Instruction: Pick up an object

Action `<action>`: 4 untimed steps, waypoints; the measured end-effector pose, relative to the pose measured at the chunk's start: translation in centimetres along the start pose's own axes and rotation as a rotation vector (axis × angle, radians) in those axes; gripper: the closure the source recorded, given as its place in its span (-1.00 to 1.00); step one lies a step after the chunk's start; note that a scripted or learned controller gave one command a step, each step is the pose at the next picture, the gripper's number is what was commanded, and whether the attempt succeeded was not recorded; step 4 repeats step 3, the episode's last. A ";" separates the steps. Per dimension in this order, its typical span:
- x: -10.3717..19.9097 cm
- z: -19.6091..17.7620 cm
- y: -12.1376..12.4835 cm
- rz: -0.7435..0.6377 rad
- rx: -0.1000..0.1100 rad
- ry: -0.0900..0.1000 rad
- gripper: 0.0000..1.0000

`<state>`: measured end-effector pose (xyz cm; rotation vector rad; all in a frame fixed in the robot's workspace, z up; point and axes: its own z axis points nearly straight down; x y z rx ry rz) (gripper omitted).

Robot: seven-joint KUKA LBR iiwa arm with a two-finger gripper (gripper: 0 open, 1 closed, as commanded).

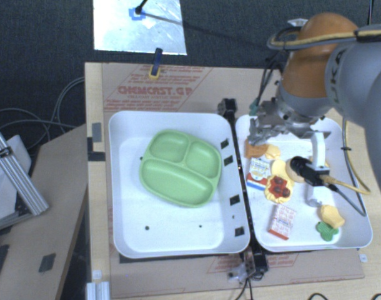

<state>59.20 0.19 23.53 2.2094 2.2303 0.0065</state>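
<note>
Cardboard-lined bench (159,86), green tray (180,167) in left bin (125,186), fingers (260,135) low over right bin (353,230), grip unclear

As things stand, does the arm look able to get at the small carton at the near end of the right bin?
Probably yes. The small carton lies flat in the right bin with bare floor on its near side and nothing on top. The gripper sits at the far end, above an orange piece.
</note>
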 end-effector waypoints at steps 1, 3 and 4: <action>1.9 2.2 0.8 0.003 0.005 -0.001 1.00; 1.3 0.6 0.2 0.008 0.003 -0.001 1.00; 1.3 0.6 0.2 0.008 0.003 -0.001 1.00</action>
